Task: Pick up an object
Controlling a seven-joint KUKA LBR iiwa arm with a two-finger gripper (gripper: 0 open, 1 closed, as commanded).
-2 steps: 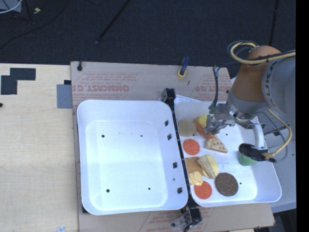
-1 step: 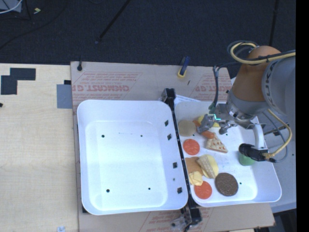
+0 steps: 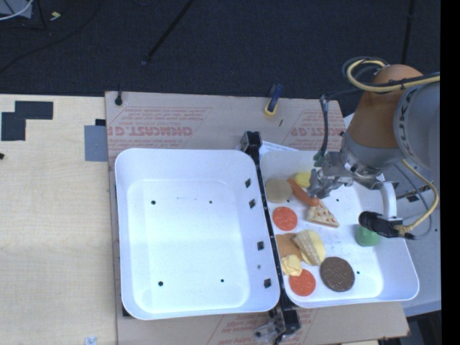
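Two shallow white plastic bins are seen side by side on a brown cardboard sheet (image 3: 180,124) that lies on a light wooden bench (image 3: 50,221). The left bin (image 3: 129,192) is the larger one in the view. The right bin (image 3: 392,282) holds a group of small toy food pieces.

The grey arm with the orange band (image 3: 381,117) reaches in from the right, and its two-finger gripper (image 3: 318,187) is lowered into the upper part of the right bin. It cannot be told from this view if the gripper is wide or narrow, or if anything is held by it.

Just beside the gripper, a small yellow piece (image 3: 302,179) and an orange carrot-like stick (image 3: 300,191) are placed; whether they are touched by it cannot be told. A round beige disc (image 3: 278,190) lies to the left of them, near the wall between the bins. Below the gripper a tan wedge with holes, like a cracker (image 3: 323,216), is found, and a red round slice (image 3: 285,218) lies to its left.

Lower in the bin, a pale yellow cheese-like wedge (image 3: 310,246) rests beside a brown flat piece (image 3: 287,245). A small yellow lump (image 3: 292,265) and a second red round slice (image 3: 302,283) are below them. A dark brown round cookie (image 3: 337,274) lies near the front wall. A green round object (image 3: 367,236) sits at the right side, partly covered by a black part with cables.
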